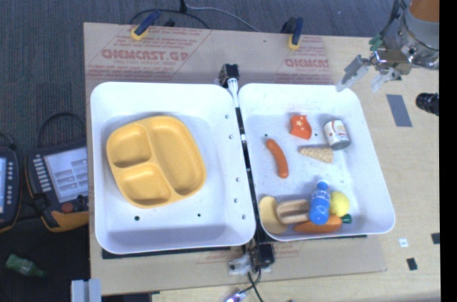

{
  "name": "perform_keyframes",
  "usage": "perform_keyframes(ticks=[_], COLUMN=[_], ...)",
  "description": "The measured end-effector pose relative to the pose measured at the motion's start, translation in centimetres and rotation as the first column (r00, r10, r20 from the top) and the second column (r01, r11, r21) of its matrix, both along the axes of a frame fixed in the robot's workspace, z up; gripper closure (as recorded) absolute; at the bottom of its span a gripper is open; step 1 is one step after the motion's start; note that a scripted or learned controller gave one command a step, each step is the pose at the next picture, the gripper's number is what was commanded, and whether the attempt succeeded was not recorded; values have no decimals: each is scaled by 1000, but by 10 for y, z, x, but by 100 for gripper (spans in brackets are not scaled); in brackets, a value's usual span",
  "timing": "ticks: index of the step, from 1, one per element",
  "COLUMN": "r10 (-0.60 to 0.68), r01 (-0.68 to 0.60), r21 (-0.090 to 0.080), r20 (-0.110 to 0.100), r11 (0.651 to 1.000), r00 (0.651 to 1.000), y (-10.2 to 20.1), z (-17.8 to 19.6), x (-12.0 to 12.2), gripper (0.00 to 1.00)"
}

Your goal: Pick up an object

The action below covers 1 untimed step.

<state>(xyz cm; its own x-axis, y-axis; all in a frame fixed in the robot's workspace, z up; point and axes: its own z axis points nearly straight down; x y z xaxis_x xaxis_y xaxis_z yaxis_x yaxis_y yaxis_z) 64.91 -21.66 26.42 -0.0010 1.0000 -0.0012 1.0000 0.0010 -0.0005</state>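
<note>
hovering hand [364, 77] spread wide, nothing held, above right bin [371, 151] far corner; can [335, 133] nearby.

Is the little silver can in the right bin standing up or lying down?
Lying down: the can rests on its side, round end facing the camera.

Bright, even overhead light fills the scene; the white bins [214, 236] look nearly washed out, with soft shadows inside their rims. The yellow tray [154, 160] shows mild sheen. Focus softens toward 3 o'clock, where the gripper [365, 77] looks slightly blurred
</note>
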Motion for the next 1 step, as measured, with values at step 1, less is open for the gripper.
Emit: perform_keyframes(ticks=[1], r10=[2], r01=[-2], r21=[6], r20=[5], r11=[1000], r00=[1000], y=[-3], z=[-166], x=[-22], gripper=[0])
